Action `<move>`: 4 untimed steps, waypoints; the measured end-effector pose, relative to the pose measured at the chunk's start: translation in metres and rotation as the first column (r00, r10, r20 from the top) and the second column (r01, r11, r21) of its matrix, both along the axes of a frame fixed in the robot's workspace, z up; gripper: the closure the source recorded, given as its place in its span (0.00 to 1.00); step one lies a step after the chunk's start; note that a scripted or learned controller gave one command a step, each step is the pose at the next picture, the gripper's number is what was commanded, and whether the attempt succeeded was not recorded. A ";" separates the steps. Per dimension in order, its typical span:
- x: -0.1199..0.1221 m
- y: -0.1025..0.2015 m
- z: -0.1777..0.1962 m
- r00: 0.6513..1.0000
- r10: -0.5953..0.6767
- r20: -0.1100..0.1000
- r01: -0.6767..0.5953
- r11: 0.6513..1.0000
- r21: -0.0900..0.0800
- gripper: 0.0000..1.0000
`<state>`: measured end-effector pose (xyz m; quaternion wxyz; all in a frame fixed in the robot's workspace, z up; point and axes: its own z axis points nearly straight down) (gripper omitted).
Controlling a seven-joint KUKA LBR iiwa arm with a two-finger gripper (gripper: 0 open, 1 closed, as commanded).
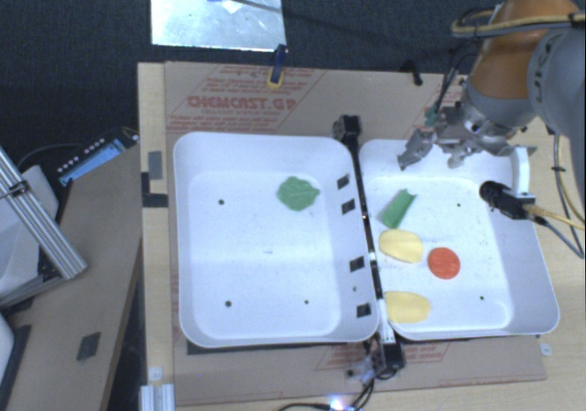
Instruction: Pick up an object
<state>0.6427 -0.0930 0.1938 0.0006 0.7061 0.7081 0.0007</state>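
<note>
I see the gripper (434, 149) over the right bin's (531, 263) far edge, fingers spread, nothing between them, green piece (397, 209) just below.

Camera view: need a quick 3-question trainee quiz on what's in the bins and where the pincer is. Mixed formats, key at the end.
1. True or false: the green round piece lies in the same bin as the orange disc.
2. How many yellow pieces lie in the right bin?
3. Multiple choice: the pincer is over
A. the middle of the left bin
B. the far rim of the right bin
C. the cardboard in front of the bins

Key
1. False: the green round piece is in the left bin, the orange disc in the right.
2. Two, both near the divider, one beside the orange disc, the other nearer the front; a green wedge lies behind them.
3. B.
</note>
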 end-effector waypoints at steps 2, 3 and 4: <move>0.003 0.034 0.142 1.000 0.006 0.015 -0.006 1.000 0.000 1.00; 0.016 0.055 0.257 1.000 0.005 0.015 -0.005 1.000 -0.001 1.00; -0.021 0.059 0.349 1.000 0.003 0.012 -0.003 1.000 0.000 1.00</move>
